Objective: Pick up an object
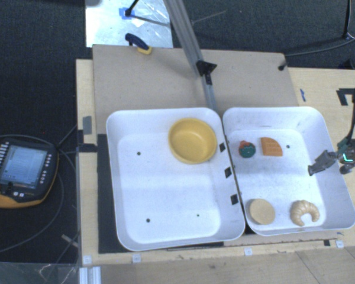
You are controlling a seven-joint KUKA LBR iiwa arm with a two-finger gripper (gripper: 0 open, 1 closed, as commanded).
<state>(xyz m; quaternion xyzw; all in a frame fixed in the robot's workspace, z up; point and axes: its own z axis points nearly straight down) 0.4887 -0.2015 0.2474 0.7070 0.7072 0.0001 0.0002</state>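
Dark gripper [324, 163] poised at right white bin's [319, 120] right rim, fingers' state unclear; best descend squarely over nearby tan croissant [305, 212].

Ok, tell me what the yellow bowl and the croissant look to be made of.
Yellow bowl: probably plastic, judging by its even colour and smooth, slightly matte surface. Croissant: likely a moulded plastic toy with a pale tan, faintly glossy surface; the picture is too coarse to be sure.

No legible text, label, brand, number or sign anywhere
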